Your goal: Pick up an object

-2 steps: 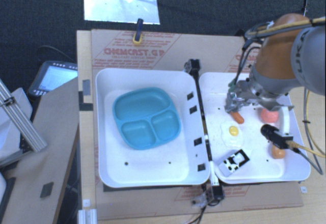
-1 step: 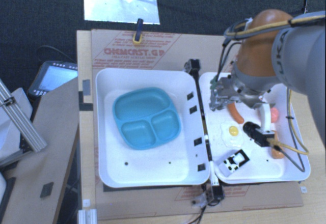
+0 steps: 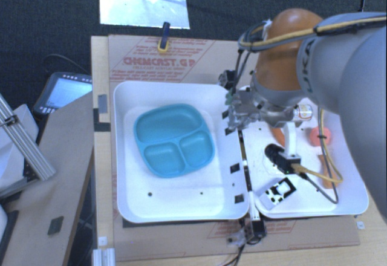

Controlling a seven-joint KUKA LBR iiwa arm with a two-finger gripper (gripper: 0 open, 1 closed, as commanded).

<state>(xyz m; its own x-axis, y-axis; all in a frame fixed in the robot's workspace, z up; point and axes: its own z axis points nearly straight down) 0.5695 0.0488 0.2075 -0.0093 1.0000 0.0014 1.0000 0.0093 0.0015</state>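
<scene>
My gripper (image 3: 243, 115) hangs below the orange band of the arm, over the left edge of the right bin (image 3: 357, 201), close to the divide between the two bins. The wrist hides much of it from above. An orange piece (image 3: 277, 135) lies just right of the gripper on the bin floor. A pink and orange object (image 3: 321, 136) sits further right. A long orange thing (image 3: 330, 175) lies toward the front right. A white card with a black pattern (image 3: 279, 191) rests at the bin's front left.
The left bin (image 3: 130, 198) holds a blue divided plate (image 3: 174, 139) in its middle. The arm's grey bulk covers the right bin's back and right side. A cardboard sheet (image 3: 160, 60) lies under the bins, and a tablet (image 3: 61, 93) sits off to the left.
</scene>
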